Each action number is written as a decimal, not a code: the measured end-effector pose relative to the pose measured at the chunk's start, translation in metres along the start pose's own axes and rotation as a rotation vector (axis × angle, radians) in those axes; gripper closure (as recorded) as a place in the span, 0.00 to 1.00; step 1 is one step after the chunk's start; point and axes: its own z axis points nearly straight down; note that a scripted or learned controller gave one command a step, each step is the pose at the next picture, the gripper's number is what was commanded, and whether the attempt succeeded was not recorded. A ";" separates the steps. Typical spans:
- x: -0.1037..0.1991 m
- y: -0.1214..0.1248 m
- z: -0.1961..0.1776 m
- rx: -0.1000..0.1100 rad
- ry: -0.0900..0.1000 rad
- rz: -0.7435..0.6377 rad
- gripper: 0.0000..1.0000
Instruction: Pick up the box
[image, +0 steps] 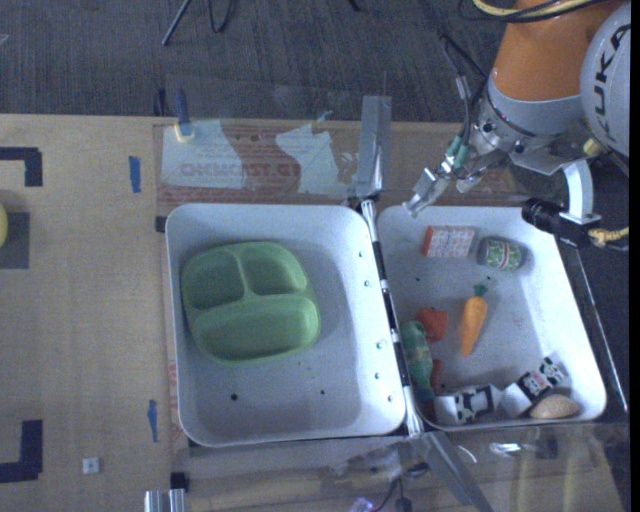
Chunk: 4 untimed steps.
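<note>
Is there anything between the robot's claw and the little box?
No. In the camera view the gripper hangs over the right bin's top-left corner, and just bare white bin floor separates it from the box.

I can't read the print on the small red-and-white cardboard box, and the top edge crops the grey-and-orange arm.

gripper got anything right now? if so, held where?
Nothing held. The gripper hangs over the right bin's back-left corner with bare jaws; the box lies untouched on the bin floor, apart from it.
</note>
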 end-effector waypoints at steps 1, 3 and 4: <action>-0.044 0.002 0.106 0.003 0.002 0.028 0.00; -0.072 -0.041 0.194 -0.004 -0.001 0.044 1.00; -0.012 0.019 0.105 0.000 0.002 -0.060 1.00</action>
